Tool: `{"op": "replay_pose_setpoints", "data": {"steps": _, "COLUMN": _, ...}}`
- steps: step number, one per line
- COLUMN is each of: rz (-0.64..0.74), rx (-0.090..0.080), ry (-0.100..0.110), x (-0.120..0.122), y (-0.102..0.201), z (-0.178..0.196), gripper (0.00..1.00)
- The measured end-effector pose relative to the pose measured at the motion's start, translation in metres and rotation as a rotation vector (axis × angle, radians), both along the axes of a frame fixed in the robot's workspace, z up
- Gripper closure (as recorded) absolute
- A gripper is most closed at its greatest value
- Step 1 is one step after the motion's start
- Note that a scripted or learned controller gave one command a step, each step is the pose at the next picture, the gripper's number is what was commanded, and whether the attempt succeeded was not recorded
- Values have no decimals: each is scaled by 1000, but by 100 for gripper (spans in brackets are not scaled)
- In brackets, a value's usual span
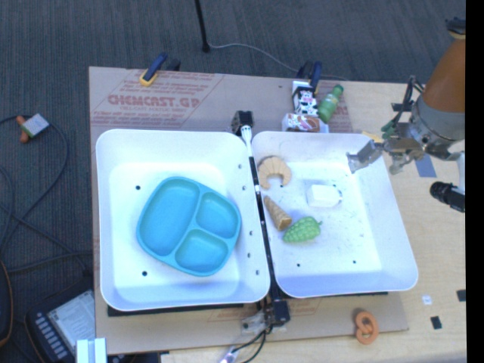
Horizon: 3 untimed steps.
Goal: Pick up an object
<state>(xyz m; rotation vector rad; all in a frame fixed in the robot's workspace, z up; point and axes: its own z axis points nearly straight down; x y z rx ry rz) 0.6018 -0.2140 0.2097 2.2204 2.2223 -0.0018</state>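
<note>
The pincer [368, 156] hangs over the upper right rim of the right bin [393, 274], at about two o'clock from that bin's middle, and carries nothing; whether it is spread or pressed together I cannot tell, since one grey tip shows and the rest is lost in the wrist hardware. The nearest candidate is the white block [324, 196], lying down and left of the pincer at about seven o'clock, near but apart from it, its long side running roughly left to right. Farther out along the same bearing sits the green fruit [302, 231], and just beside that, at its ten o'clock, the cone [277, 212], whose long axis slants from upper left to lower right. The croissant [274, 170] lies at nine o'clock from the pincer, near the bin's left wall. Beyond the divide, the left bin [121, 153] holds a blue divided plate [189, 225]. Judging by position, the white block needs the shortest reach.
</note>
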Motion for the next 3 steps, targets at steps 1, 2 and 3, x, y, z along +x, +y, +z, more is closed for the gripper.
{"op": "replay_pose_setpoints", "data": {"steps": 1, "rz": 0, "rx": 2, "ry": -5, "x": -27, "y": 28, "z": -97, "gripper": 0}}
{"op": "replay_pose_setpoints", "data": {"steps": 2, "rz": -2, "rx": -2, "ry": -8, "x": -102, "y": 47, "z": -122, "gripper": 0}}
{"op": "replay_pose_setpoints", "data": {"steps": 3, "rz": 1, "rx": -1, "ry": -2, "x": 67, "y": 37, "z": -104, "gripper": 0}}
